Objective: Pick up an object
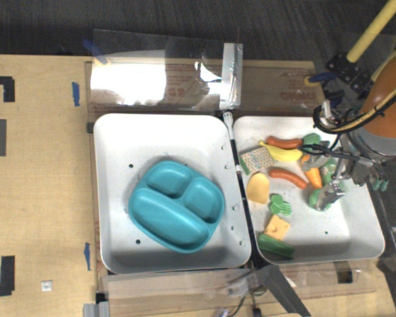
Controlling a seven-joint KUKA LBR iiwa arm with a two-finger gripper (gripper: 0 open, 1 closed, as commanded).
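Right bin (356,240) is full of toy food: yellow banana (284,154), red sausage (288,176), orange carrot (315,177), cheese wedge (276,228), cucumber (274,245) by the bin's front rim. The gripper (327,195) hangs over the bin's right half, just right of the carrot; can't tell if it's open or closed. Left of that bin, the other bin (112,137) holds a teal divided plate (177,205), bare white floor around it

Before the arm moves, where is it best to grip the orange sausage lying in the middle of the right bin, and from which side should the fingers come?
Grip the orange sausage across its middle, coming straight down from above. It lies flat and long on the right bin floor, running left to right, so fingers closing across its narrow width should fit best. The yellow banana sits apart above it, leaving room.
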